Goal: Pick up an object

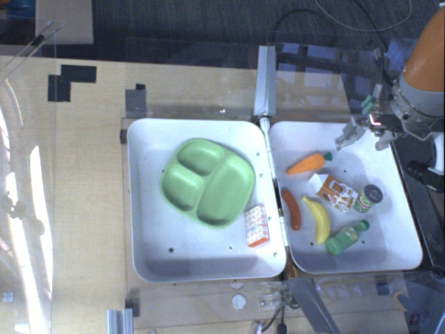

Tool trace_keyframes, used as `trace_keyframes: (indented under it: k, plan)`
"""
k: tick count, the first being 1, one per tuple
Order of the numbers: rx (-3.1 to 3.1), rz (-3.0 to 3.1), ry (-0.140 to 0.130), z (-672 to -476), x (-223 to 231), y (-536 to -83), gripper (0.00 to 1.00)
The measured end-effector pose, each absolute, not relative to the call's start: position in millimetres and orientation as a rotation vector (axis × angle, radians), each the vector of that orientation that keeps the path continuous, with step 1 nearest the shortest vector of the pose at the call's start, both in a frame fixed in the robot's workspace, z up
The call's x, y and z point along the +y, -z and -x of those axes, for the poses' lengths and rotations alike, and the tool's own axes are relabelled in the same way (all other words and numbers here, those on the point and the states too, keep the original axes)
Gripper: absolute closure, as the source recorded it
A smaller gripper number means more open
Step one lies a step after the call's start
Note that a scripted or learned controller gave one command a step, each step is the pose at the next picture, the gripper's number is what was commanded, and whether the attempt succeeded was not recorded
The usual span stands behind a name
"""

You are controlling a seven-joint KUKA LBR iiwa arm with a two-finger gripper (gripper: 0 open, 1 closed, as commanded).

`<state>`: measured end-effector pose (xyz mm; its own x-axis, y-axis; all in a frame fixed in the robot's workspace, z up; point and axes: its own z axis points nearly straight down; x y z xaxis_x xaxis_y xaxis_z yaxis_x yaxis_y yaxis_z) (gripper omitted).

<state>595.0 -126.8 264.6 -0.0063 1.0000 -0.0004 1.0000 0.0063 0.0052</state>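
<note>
Writing: none legible on the small carton (338,193).
Carrot (306,163): orange, green-tipped, lying in the right bin (410,252).
Gripper (364,135): fingers spread, grasping nothing, above that bin's far edge.

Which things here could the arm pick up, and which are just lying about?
Candidates to pick, with the claw above the right bin:
carrot
sausage
banana
green bottle
juice carton
small can
snack box, in the left bin
green divided plate

Lying about:
black cable
cardboard
</note>
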Motion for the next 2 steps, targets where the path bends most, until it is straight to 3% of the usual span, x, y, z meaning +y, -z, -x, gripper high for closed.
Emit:
trace_keyframes:
  k: [1, 2]
  plan:
    - [2.326, -2.106, -0.005, -636.3, -109, -157, 0.0]
    - [2.322, -2.094, -0.025, -623.8, -97, -95, 0.0]
